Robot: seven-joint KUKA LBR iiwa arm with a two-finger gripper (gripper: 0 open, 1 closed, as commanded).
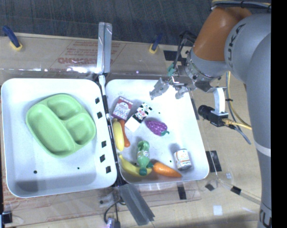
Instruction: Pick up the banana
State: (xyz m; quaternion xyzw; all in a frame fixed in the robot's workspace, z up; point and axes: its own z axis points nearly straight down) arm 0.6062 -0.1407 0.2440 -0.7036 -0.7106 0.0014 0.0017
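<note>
The hand (pixel 168 90) hangs with fingers spread and nothing between them, over the right bin (pixel 193 127) at its 12 o'clock edge. The banana (pixel 128 166) lies at 7 o'clock in that bin — beside a green bottle (pixel 143 156) and carrot (pixel 166 170).

Right bin (pixel 193 127), rear and right-hand floor: bare, open to approach from above. Centre: purple grapes (pixel 156 126), small cartons (pixel 122 108) close together, narrow gaps between. Left wall: banana (pixel 118 135) lying along it, little side room. Front edge: second yellow fruit (pixel 129 166), green bottle (pixel 143 154) across it, carrot (pixel 166 170) touching, tin (pixel 182 158) just beside. Left bin (pixel 10 137): green divided plate (pixel 61 123) in middle, bare margin around.
</note>
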